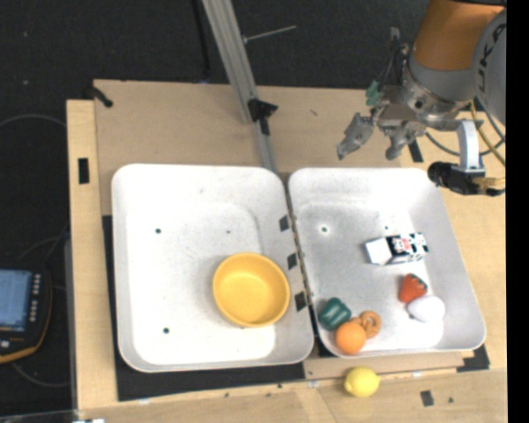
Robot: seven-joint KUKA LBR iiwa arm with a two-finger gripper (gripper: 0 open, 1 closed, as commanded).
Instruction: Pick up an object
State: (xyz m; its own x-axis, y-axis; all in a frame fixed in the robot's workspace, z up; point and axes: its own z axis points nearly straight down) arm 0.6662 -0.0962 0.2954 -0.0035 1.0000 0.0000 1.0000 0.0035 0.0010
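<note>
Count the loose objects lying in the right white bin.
5: a white toy car mid-bin, a red-and-white piece below it, a green block, an orange ball and a small brown item along the near edge. Some may overlap.

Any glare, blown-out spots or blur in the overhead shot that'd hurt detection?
Camera view: the white ball nearly blends into the right bin, both bright white; soft overall, so the box print is unreadable; the gripper is small and slightly blurred; no hard shadows.
</note>
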